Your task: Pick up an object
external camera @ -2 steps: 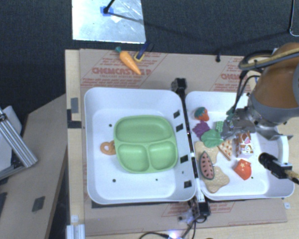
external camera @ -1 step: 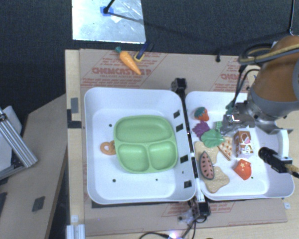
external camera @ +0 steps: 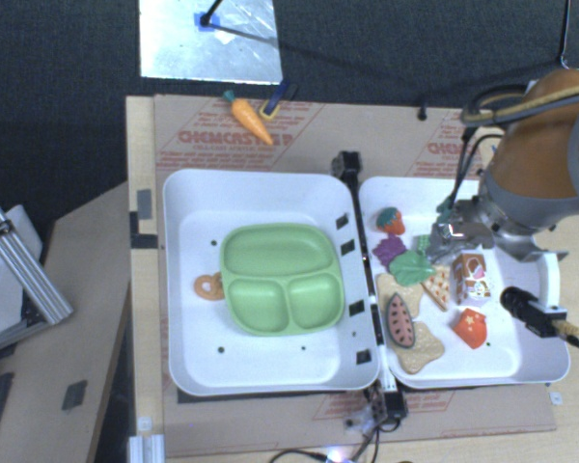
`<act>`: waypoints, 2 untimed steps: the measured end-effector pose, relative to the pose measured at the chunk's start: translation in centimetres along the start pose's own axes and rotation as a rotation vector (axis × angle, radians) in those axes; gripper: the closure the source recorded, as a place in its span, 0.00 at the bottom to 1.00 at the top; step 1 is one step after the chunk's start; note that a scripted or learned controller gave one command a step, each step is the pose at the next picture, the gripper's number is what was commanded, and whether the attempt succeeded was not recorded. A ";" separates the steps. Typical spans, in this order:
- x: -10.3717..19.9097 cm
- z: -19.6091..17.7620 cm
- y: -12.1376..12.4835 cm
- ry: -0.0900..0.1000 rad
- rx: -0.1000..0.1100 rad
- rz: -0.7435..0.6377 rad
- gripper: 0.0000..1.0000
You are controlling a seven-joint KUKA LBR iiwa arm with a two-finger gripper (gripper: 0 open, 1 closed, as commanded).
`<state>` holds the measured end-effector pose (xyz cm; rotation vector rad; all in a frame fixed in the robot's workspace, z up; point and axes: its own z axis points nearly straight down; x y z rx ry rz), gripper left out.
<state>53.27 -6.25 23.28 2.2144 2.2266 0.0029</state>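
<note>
Object nearest: we take the green leaf-shaped toy (external camera: 414, 267) as the likeliest target; it lies in the right bin (external camera: 545, 360), just below and left of the gripper (external camera: 448, 233), apparently touching or nearly so.
Gripper: we see it low over the right bin's upper middle, but we cannot tell how it is set, nor that it holds anything.
Long axis: the leaf toy runs roughly left to right, slightly tilted.
Neighbours: a purple toy (external camera: 390, 251) just left; a small house-like block (external camera: 471, 276) just right; a strawberry toy (external camera: 391, 221) farther up-left.
Farther out: a watermelon slice (external camera: 399, 320) and a red piece (external camera: 471, 328) lie nearer the front.
Materials: we judge these as small, smooth plastic or foam play foods, light and crowded.
Left bin: a green divided plate (external camera: 280, 278), glossy.
</note>
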 end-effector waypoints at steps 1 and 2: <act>-0.5 1.9 -0.4 -0.001 0.001 0.004 1.00; -0.6 -0.2 -0.6 -0.001 -0.001 0.002 1.00</act>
